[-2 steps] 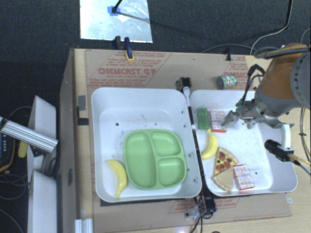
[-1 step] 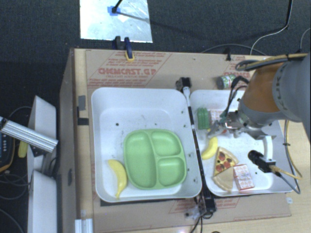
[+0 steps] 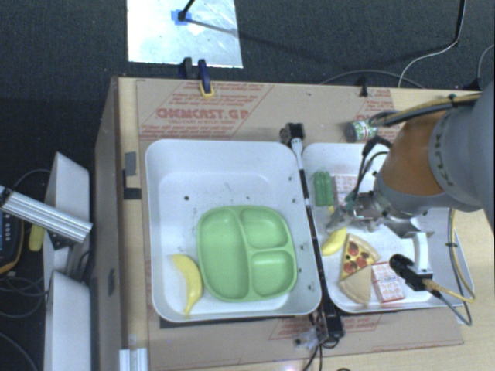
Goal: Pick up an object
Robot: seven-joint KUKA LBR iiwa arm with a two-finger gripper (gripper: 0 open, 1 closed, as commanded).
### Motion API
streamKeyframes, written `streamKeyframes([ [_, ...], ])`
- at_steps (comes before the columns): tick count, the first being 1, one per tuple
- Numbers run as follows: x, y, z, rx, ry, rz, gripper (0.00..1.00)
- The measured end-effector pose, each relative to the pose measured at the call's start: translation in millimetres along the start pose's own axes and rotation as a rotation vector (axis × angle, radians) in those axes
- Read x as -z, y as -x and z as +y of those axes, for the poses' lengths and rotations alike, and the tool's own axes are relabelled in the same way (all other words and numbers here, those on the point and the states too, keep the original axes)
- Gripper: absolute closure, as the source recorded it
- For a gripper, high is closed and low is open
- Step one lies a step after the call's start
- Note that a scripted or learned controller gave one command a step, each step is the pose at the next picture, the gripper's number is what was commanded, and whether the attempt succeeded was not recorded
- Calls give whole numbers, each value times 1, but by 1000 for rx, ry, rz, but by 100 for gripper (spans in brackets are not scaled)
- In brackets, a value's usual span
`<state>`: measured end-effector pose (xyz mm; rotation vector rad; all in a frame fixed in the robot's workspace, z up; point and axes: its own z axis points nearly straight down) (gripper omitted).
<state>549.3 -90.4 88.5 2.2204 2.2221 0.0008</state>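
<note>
Gripper: two-finger gripper [image 3: 346, 212] low in right white bin [image 3: 340, 157], near its left wall; jaws' state unclear.
Beside it: yellow curved piece [image 3: 334, 243], pizza slice toy [image 3: 358, 258].
Open room: left white bin's [image 3: 232, 157] upper half.

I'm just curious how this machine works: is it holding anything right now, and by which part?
That cannot be told. The gripper is low in the right bin near the yellow piece and pizza slice, with nothing visibly held.

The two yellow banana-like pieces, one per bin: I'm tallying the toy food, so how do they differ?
The left-bin banana lies in full view beside the green divided plate, near the bin's front corner; the right-bin yellow piece is partly hidden under the gripper and touches the pizza slice. The left one looks longer and clearly curved; the right one shows as a short stub. Both are plain yellow.
</note>
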Motion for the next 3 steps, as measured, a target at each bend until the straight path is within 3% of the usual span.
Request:
streamKeyframes([
  [1, -5, -7, -17, 0, -1, 0, 0],
  [2, 6, -7, -16, 0, 2, 0, 100],
  [3, 97, -62, 19, 4, 3, 0, 100],
])
